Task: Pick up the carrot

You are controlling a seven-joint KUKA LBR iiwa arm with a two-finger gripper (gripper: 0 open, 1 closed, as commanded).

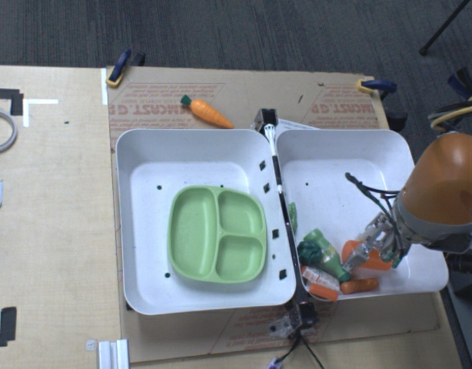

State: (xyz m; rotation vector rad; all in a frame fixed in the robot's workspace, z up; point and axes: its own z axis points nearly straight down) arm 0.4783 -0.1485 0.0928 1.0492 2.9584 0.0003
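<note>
An orange carrot (208, 112) with a green top lies on the brown cardboard behind the left bin (144, 229), outside both bins. My gripper (372, 246) is low in the front part of the right bin (336, 160), far from that carrot. It hangs right over an orange object (354, 250) in a small heap of items, and part of that object is hidden by the gripper. I cannot make out any item held in it.
A green three-part plate (217, 234) lies in the left bin. The heap in the right bin holds a green leafy item (320, 250), a reddish sausage-like piece (361, 286) and a red-and-white packet (320, 283). Cables (367, 187) trail from the wrist.
</note>
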